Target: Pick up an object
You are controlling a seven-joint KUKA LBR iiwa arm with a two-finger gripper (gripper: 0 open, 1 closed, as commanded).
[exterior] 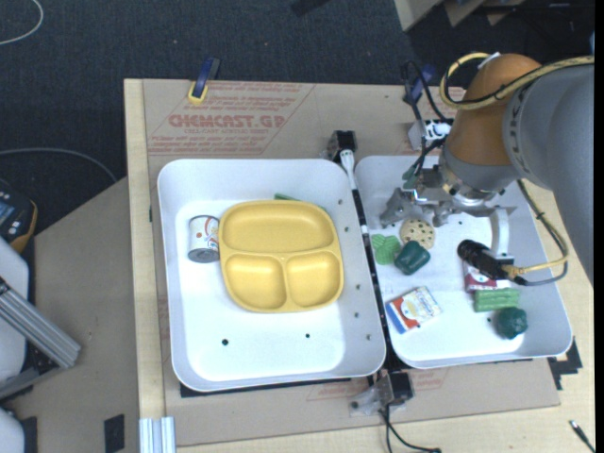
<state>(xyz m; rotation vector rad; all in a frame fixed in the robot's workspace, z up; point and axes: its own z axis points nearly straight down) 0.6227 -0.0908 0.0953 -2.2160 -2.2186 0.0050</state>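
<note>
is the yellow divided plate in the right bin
No, the yellow divided plate lies in the left bin, beside a small can.

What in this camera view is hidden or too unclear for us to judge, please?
- Gripper: finger state unreadable, blurred under the wrist.
- Green item: mostly hidden behind the yellow divided plate.
- Small can: label too small to read.
- Cookie: partly covered by the gripper.

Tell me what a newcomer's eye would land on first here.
The big yellow divided plate filling the middle of the left bin stands out first. Next comes the grey arm's orange band at upper right, with the gripper hovering over the right bin and its small clutter.
</note>
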